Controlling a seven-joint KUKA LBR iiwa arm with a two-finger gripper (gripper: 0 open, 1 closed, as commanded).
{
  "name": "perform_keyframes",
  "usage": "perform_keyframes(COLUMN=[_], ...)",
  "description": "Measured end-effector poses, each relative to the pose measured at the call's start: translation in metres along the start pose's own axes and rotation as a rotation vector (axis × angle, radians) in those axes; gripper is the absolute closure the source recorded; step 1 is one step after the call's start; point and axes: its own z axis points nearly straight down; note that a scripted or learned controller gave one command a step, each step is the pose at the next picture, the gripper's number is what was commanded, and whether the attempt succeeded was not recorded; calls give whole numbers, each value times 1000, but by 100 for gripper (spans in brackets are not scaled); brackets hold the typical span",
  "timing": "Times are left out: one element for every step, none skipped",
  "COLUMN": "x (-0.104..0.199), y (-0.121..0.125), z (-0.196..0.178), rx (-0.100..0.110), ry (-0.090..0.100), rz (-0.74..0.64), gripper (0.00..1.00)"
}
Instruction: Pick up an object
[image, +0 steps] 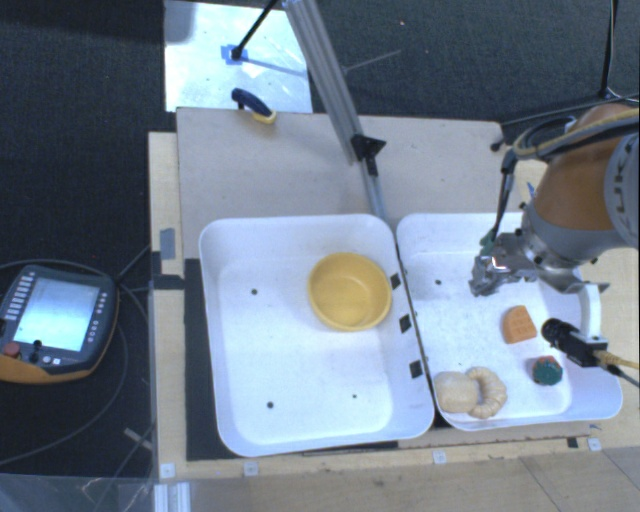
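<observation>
A pale beige flat bench top (280, 160) fills the frame's middle, bearing two shallow white plastic bins, left (225, 300) and right (445, 235), touching side by side.

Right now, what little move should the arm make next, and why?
Probably slide toward the near side of the right bin and lower over the orange block. The gripper sits over bare floor with nothing seen in it, and the block is the closest object, lying apart from the others.
</observation>
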Motion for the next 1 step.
perform_keyframes(x=[0], y=[1], z=[-33], rx=[2], ry=[0], rz=[0], gripper=[100])
